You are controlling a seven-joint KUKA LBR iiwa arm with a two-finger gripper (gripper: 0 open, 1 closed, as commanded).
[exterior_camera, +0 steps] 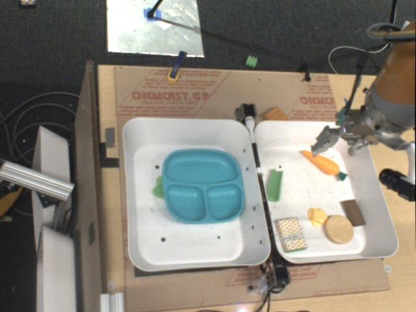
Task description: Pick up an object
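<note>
In the right bin (364, 249) lie an orange carrot (323, 163), a green cylinder (275, 183), a patterned packet (290, 233), a small yellow piece (316, 216), a tan round disc (338, 229) and a brown block (352, 212). My gripper (339, 144) hangs over the bin's far right part, just above and behind the carrot. Its fingers are spread open, with nothing between them.
The left bin (140, 239) holds a blue divided plate (203, 184) with a green piece (158, 187) poking out at its left edge. An orange-tan block (275, 114) lies on the cardboard behind the bins. A black part (396, 182) juts in at the right.
</note>
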